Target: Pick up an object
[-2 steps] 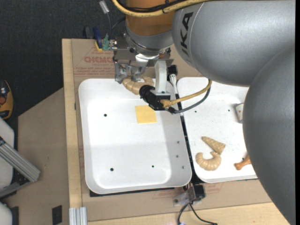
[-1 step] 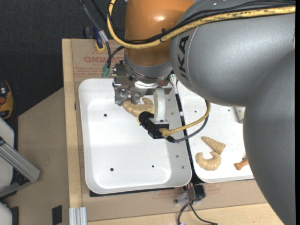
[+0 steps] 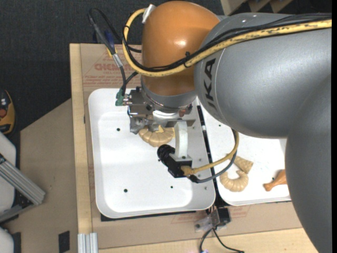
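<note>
Two bins are set side by side on the bench (image 3: 81, 141) — the left bin (image 3: 110, 183) and the right bin (image 3: 263, 194), their inner walls touching. The arm (image 3: 274, 73) is reached in from the right and is hung over the left bin's far half, with the gripper (image 3: 152, 121) below its wrist. A curved piece (image 3: 156, 136) is seen in the left bin, just under the gripper. In the right bin, another curved piece (image 3: 237, 177) is placed near the left wall — a small object (image 3: 277, 181) is laid to its right.
</note>
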You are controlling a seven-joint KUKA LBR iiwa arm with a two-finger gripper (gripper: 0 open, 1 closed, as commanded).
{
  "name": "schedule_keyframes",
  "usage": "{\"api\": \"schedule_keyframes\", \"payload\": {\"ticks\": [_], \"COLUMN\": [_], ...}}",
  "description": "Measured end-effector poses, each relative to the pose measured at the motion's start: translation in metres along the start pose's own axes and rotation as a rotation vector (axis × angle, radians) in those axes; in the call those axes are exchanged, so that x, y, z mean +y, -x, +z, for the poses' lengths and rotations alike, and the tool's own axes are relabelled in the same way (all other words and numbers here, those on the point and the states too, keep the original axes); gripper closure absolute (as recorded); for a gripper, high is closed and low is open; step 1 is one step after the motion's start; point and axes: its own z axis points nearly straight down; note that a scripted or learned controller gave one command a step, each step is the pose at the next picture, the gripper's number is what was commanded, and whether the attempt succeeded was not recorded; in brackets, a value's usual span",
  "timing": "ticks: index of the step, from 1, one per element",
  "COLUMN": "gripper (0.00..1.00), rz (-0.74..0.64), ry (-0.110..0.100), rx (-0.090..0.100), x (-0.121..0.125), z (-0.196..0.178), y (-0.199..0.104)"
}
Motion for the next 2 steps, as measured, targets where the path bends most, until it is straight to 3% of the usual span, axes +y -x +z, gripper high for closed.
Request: {"api": "schedule_keyframes", "payload": {"ticks": [1,2], "gripper": [1.0,1.0], "rz": [-0.004,0.002], "ry": [0.023,-0.006], "rx": [0.012,-0.004], "x": [-0.039,-0.039], "z": [-0.168,-0.048], "y": [-0.001,0.0]}}
